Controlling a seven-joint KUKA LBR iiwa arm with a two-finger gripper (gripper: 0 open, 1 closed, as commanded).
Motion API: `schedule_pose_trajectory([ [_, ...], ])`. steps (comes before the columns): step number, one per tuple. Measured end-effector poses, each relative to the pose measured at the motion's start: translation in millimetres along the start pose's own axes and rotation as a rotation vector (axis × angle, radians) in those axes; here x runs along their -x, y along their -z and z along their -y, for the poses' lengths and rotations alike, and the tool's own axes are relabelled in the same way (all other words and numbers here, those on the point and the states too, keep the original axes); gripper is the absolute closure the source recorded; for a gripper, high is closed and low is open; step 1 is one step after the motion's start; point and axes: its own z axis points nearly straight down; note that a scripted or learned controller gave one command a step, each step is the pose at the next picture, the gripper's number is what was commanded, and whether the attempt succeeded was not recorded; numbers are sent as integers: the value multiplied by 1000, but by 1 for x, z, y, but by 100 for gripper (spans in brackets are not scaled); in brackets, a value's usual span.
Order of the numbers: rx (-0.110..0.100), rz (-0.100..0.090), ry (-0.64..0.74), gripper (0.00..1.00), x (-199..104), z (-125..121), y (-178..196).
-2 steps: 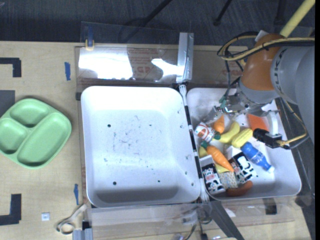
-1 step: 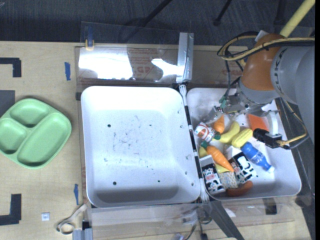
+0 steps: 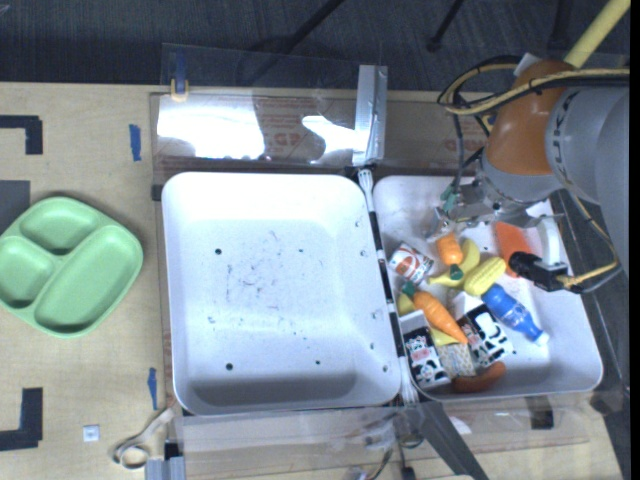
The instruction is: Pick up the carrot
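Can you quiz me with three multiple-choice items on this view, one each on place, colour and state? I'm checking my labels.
1. Where does the carrot lie?
A. right bin
B. left bin
C. green tray

2. What colour is the bottle?
A. red
B. blue
C. green

3. How does the carrot rest?
A. lying among the other items
B. lifted above the bin
C. on the bench

Key: 1 A, it sits right of the divider; 2 B, its body is blue; 3 A, it lies slanted in the pile, apart from the pincer.

Grey arm (image 3: 590,138) with an orange band (image 3: 520,133) and looping yellow-black cables (image 3: 480,78).
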Motion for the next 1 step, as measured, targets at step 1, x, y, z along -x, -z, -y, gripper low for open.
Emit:
schedule_pose_trajectory([
  [1,-5,-2,90,100,-66,-40,87],
])
